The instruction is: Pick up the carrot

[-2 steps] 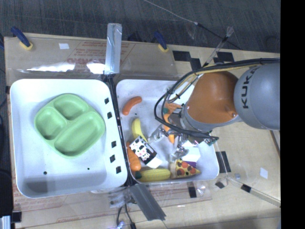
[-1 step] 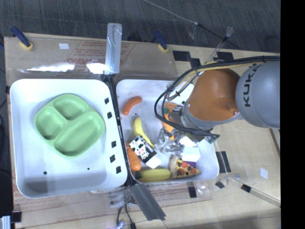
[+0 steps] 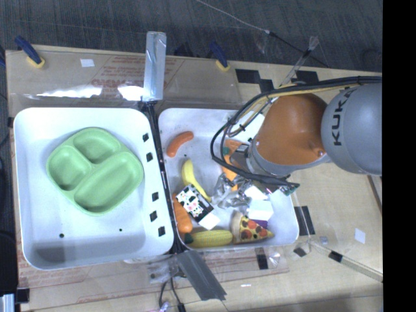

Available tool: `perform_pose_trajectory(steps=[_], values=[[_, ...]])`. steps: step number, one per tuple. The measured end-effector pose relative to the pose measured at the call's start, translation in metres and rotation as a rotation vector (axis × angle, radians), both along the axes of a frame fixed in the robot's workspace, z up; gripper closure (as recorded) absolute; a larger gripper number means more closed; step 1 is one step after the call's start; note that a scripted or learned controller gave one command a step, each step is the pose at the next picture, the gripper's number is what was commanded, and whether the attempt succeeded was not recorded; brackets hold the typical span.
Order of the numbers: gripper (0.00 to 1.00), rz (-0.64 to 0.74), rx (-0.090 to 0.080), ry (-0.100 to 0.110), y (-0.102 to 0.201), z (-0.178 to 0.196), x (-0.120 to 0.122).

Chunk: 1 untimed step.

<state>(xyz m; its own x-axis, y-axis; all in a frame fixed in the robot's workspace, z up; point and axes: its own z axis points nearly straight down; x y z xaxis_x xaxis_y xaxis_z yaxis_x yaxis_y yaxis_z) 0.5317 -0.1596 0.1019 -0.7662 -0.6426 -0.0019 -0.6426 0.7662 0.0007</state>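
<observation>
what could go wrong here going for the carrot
The carrot lies at the right bin's left wall, wedged against the black-and-white carton and the corn, so a grab may catch those instead. The gripper sits over clutter mid-bin, right of the carrot, and might nudge the banana. The orange sausage could be mistaken for the target.

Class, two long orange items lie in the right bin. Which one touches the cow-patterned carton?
The carrot by the bin's left wall, tucked against the carton. The sausage lies apart, farther up the view.
</observation>
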Motion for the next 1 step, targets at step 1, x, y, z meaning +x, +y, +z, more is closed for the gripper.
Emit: perform_pose_trajectory(steps=[1], values=[[0.0, -0.044, -0.001, -0.002, -0.0064, -0.0096, 0.0202]])
